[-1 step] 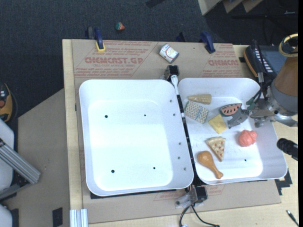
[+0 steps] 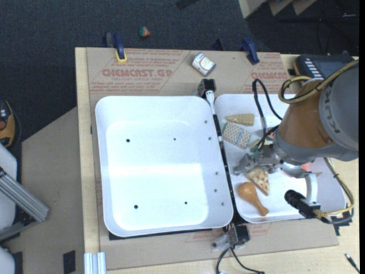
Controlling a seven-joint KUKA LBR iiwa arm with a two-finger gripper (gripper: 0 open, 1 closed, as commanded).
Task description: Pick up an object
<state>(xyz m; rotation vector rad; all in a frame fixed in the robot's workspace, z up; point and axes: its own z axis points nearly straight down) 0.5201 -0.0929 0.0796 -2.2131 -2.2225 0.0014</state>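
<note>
Over the right bin [image 2: 336, 207] hangs my claw [image 2: 255, 163], low among the things — whether it grips anything I cannot tell. Just below it lies a pizza slice [image 2: 260, 180], touching a brown drumstick [image 2: 251, 196] further down. Above it sit a waffle-patterned block [image 2: 235, 135] and a bread piece [image 2: 240, 119]. Left of me — the other bin [image 2: 102, 153].

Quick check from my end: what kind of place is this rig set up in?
Probably a robotics lab: two white bins on a clamped cardboard sheet, toy food such as a drumstick, and dark carpet around the bench.
</note>
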